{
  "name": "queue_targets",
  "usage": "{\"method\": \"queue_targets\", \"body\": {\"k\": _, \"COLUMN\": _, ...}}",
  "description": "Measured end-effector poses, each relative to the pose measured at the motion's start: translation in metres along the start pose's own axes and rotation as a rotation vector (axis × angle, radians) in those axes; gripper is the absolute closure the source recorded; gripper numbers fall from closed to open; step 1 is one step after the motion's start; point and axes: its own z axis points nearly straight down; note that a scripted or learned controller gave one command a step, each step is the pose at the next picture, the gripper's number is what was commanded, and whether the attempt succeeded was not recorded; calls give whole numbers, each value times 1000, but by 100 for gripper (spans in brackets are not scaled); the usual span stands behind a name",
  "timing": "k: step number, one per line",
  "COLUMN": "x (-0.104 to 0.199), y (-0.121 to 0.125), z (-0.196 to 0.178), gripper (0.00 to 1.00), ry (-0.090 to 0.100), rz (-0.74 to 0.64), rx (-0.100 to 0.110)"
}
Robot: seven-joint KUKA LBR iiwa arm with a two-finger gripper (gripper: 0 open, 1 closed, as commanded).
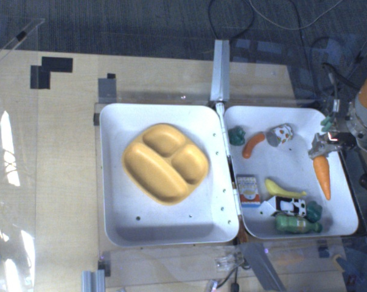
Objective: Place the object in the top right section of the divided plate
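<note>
The pincer sits at the right bin's 3 o'clock edge, closed on the broad top of the carrot, whose tip hangs toward 6 o'clock, probably because the grip is at its thick end. The yellow plate lies alone in the left bin; its section toward 2 o'clock is bare, awaiting the carrot.

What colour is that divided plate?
Yellow: the divided plate lies in the left bin, camera view.
</note>
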Motion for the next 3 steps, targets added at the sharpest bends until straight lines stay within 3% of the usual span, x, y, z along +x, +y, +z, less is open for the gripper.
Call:
{"method": "queue_targets", "body": {"k": 1, "x": 67, "y": -6, "z": -4, "gripper": 100, "ry": 1, "rz": -36, "rx": 0}}
{"method": "queue_targets", "body": {"k": 2, "x": 122, "y": -12, "z": -32, "gripper": 100, "ry": 1, "rz": 39, "rx": -1}}
{"method": "queue_targets", "body": {"k": 3, "x": 201, "y": 22, "z": -14, "gripper": 100, "ry": 2, "rz": -165, "rx": 0}}
